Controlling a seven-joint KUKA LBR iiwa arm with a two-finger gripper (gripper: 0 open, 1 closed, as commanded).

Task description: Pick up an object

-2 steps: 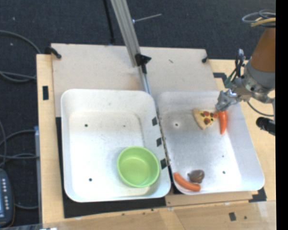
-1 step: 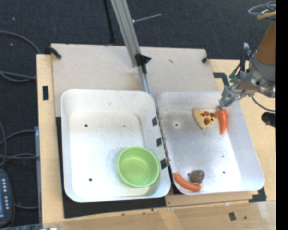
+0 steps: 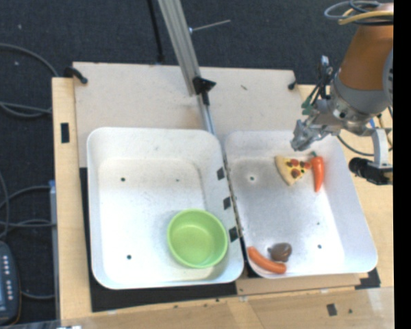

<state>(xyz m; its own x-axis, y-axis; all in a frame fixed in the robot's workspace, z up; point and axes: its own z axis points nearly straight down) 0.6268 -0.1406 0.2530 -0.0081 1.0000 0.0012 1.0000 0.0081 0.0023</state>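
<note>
In the right bin (image 3: 329, 211), a toy pizza slice (image 3: 291, 168) lies next to an orange carrot (image 3: 318, 173) near the back. An orange sausage (image 3: 266, 260) and a small brown lump (image 3: 280, 251) rest at the bin's front edge. A green bowl (image 3: 196, 238) stands at the front right of the left bin (image 3: 130, 184). My gripper (image 3: 301, 140) hangs over the back of the right bin, just above and behind the pizza slice, with nothing seen between its fingers.
A slanted metal pole (image 3: 183, 46) rises from the bench behind the divide between the bins. Cables (image 3: 7, 81) lie on the dark floor to the left. The arm's orange band (image 3: 366, 53) sits at the upper right.
</note>
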